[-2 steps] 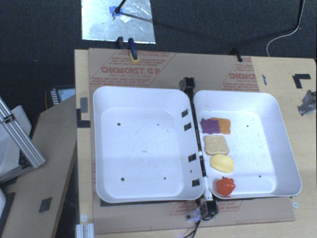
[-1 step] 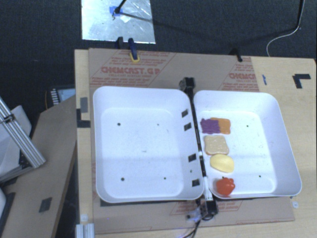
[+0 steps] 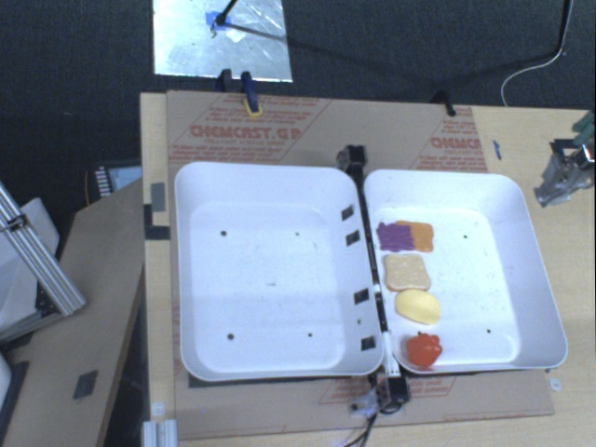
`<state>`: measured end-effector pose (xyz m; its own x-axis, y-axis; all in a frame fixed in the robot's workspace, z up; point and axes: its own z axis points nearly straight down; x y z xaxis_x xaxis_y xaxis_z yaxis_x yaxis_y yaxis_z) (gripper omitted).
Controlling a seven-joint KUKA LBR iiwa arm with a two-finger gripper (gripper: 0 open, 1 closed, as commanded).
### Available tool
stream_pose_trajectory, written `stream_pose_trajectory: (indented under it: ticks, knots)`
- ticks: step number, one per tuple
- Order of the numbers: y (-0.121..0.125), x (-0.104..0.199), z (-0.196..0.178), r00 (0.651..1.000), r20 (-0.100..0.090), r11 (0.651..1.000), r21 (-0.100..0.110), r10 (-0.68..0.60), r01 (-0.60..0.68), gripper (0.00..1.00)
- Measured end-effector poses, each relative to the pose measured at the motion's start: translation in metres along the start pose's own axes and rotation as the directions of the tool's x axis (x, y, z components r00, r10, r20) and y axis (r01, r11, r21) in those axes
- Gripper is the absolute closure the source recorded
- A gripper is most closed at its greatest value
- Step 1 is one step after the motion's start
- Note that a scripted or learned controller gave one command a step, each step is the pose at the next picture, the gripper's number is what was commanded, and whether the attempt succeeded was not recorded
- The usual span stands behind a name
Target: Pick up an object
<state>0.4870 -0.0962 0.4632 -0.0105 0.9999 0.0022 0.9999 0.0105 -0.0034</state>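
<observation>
the grey metal two-finger gripper (image 3: 563,181) sits at the far right edge of the bench, outside the bins; whether it is released or clenched cannot be told from here. just to its left lies the right shallow white plastic bin (image 3: 521,250). further left, along that bin's left wall, four toy foods lie in a column: a purple grape cluster (image 3: 395,237) touching an orange block (image 3: 420,237), below them a tan bread slice (image 3: 407,272), a yellow lemon-like piece (image 3: 417,306), then a red tomato-like piece (image 3: 424,349). farthest from the gripper is the left shallow white plastic bin (image 3: 270,277).
</observation>
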Motion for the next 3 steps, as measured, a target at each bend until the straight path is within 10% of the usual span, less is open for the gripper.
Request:
stream_pose_trajectory:
  ticks: [1,2,3]
  knots:
    - [-0.001,-0.031,-0.076,1.0,0.006,1.0,-0.015,0.011,-0.011,1.0]
    - [0.0,0.037,0.028,1.0,0.0,1.0,0.004,0.0,0.0,1.0]
    - [-0.001,0.005,-0.073,1.0,0.005,1.0,-0.018,0.011,-0.011,1.0]
